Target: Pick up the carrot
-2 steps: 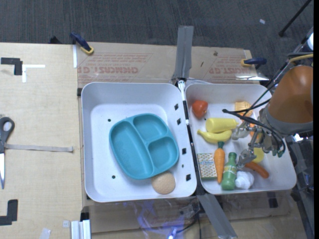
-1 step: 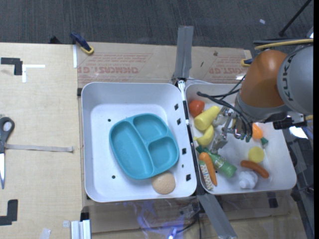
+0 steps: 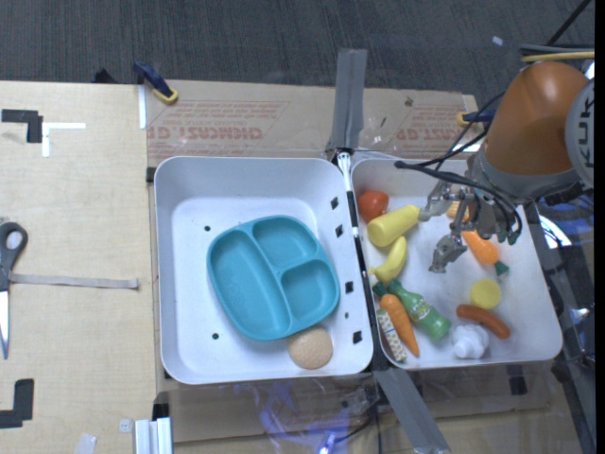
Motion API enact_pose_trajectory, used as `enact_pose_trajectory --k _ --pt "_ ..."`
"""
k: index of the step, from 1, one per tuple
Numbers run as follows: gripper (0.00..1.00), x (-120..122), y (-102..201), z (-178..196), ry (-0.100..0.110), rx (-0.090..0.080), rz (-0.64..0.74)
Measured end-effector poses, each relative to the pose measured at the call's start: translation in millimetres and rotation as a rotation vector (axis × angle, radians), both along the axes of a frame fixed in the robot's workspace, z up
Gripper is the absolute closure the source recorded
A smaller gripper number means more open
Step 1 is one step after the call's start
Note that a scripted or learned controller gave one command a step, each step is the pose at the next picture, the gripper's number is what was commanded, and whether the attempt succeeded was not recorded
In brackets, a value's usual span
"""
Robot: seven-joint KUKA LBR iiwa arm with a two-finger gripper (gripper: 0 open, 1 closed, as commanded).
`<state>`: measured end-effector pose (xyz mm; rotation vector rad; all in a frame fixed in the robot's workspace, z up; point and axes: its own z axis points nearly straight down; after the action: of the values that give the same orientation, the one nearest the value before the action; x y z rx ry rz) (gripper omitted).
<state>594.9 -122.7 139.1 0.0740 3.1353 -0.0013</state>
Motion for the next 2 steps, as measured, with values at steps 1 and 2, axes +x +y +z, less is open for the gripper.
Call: enact_pose_trajectory --k 1,2 --pt "0.00 9 -72 -46 0.000 0.000 -0.072" --pt "1.00 11 -71 -35 -0.006 -0.002 -0.068"
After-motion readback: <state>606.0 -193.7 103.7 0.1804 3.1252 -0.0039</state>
